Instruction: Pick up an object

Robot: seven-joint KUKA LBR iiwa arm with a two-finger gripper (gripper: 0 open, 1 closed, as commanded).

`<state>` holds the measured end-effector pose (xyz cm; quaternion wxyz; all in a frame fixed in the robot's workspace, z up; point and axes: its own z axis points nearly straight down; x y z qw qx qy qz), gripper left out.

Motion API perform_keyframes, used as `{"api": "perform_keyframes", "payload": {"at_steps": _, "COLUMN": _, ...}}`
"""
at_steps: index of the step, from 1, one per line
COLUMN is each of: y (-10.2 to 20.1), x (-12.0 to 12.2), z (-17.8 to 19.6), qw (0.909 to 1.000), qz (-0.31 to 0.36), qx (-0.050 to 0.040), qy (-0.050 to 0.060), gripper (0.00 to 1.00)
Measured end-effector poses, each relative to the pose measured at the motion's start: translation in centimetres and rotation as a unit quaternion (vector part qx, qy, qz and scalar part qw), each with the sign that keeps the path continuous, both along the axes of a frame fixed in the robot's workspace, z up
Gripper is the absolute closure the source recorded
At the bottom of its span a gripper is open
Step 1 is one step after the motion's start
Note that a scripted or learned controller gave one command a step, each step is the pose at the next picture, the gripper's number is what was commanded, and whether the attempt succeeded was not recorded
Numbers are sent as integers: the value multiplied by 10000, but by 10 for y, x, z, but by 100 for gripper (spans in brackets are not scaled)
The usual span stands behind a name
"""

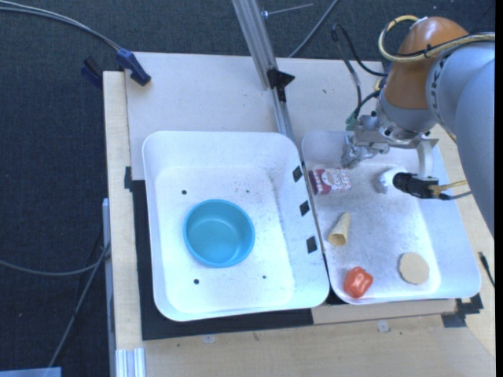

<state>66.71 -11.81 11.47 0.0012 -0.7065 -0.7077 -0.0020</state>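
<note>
My gripper (351, 156) hangs over the back of the right bin (452, 285), just right of and above a small red and white carton (329, 181) lying near the bin's left wall. A tan cone-shaped piece (339, 228) lies in the middle of that bin. An orange-red pepper-like toy (357, 282) sits at the front, and a round beige cookie (413, 268) lies to its right. A blue bowl (219, 232) rests in the left bin (169, 151). Nothing shows between the fingers.
A metal pole (263, 49) slants across the bench from the top to the divider between the bins. A small white and black part (402, 182) sits by the wrist, with cables trailing around the arm. A blue clamp (132, 65) grips the bench's back left corner.
</note>
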Motion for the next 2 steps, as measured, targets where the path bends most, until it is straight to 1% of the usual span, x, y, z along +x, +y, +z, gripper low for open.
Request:
{"api": "perform_keyframes", "payload": {"at_steps": 1, "y": -4, "x": 6, "z": 67, "qw": 10000, "qz": -4, "qx": -26, "qy": -48, "gripper": 100}}
{"api": "perform_keyframes", "payload": {"at_steps": 2, "y": -7, "x": 4, "z": 116, "qw": 10000, "qz": -8, "qx": -24, "qy": -35, "gripper": 100}}
